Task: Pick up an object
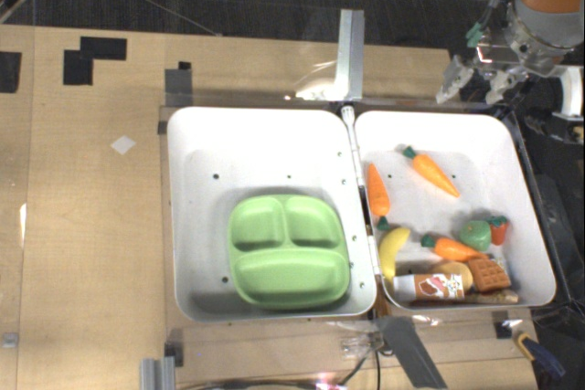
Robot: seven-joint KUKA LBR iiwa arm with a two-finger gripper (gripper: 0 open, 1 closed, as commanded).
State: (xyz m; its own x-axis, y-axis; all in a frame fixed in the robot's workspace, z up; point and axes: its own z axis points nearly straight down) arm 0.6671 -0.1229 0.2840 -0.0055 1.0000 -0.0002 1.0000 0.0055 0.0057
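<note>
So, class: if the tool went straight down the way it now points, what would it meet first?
Probably the far rim of the right bin, or the bench beside it. The tool hangs above that back edge, short of the upper carrot. Depth is unclear from one view.

- A carrot [431, 173] lay slanted in the far part of the right bin [523, 162].
- Another carrot [377, 189] lay along that bin's left wall.
- A banana [393, 249] lay near it.
</note>
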